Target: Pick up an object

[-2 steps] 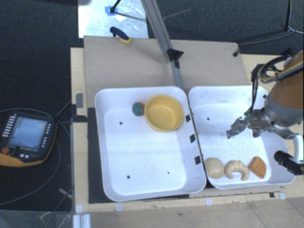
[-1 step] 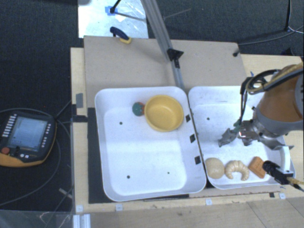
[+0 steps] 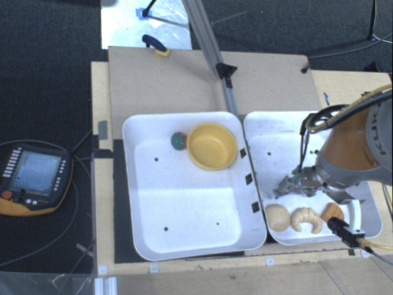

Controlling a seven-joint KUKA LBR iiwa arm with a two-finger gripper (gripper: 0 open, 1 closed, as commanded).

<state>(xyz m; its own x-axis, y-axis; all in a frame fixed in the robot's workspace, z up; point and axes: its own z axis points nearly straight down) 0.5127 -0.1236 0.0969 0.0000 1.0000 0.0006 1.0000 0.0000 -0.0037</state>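
My gripper [image 3: 284, 188] hangs low in the right bin [image 3: 270, 134], near its middle, just above the food along the front wall. A pale round bread roll [image 3: 277, 217] lies right below it. Beside the roll lies a curved croissant [image 3: 306, 219], and an orange-brown piece [image 3: 332, 211] sits further right, partly under the wrist. Nothing shows between the gripper's tips. In the left bin [image 3: 184, 214], a yellow bowl [image 3: 212, 146] stands at the back right, with a small green ball [image 3: 178, 141] touching its left side.
A slanted metal pole [image 3: 212, 42] crosses the cardboard sheet behind the bins. A teach pendant [image 3: 34, 177] lies on the floor at the left. The divider between the bins carries small black clips [image 3: 249, 178].
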